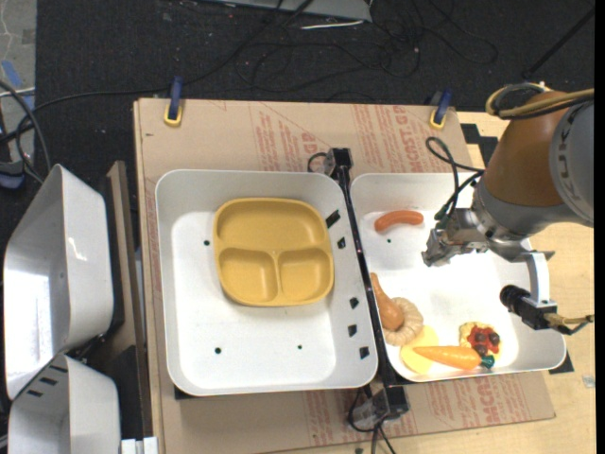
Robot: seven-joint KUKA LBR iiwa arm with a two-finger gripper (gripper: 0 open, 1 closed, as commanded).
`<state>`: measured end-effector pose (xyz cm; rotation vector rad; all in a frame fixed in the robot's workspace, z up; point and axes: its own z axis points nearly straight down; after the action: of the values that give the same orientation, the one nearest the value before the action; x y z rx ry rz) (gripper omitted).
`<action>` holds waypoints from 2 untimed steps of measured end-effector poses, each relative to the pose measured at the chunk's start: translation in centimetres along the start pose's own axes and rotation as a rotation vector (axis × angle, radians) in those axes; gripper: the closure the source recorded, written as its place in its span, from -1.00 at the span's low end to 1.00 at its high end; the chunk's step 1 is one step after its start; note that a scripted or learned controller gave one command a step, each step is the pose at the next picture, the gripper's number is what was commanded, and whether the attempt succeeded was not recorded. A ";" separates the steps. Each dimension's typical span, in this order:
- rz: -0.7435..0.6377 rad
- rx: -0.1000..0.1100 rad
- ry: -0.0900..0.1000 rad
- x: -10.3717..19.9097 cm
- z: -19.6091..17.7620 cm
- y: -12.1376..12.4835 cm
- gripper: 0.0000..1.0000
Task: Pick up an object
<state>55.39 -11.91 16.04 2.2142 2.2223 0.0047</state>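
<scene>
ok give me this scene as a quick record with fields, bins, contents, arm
left bin: holds a yellow divided tray
right bin: holds a toy sausage, a chicken drumstick, a carrot and a small pizza piece
arm: reaches in from the right over the right bin
end effector: low over the right bin, just right of the toy sausage
hold: nothing visibly gripped

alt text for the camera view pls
A grey-and-orange robot arm reaches from the right, its gripper over the right bin, near a toy sausage, carrot and drumstick. The left bin holds a yellow divided plate.
</scene>
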 end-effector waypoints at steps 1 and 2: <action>0.000 0.002 0.000 0.0 -4.5 0.1 1.00; -0.004 0.005 0.002 5.3 -6.1 -0.8 1.00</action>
<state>54.57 -6.59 22.16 2.2134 2.2304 0.0020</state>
